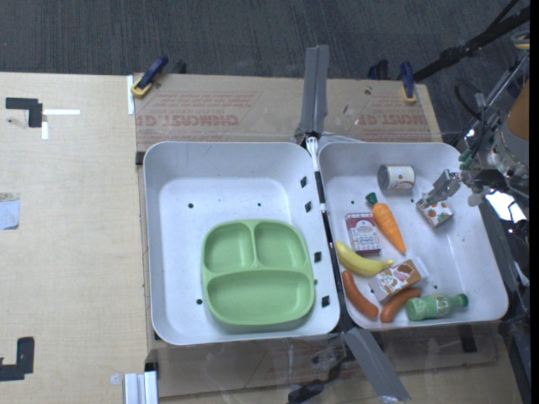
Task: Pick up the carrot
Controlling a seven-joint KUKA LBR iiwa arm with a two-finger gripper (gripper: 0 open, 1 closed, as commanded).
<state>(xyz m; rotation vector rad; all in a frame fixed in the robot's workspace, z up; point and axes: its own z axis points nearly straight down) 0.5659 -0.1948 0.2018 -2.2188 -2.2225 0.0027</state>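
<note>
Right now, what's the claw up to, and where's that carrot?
Claw low over right bin, beside small strawberry carton. Carrot lying free mid-bin, left of claw. Pink carton and banana close by the carrot.

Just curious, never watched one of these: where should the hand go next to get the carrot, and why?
Probably shift toward the left bin's side: the hand hangs by the small strawberry carton, while the carrot lies beside the red card, untouched.
</note>
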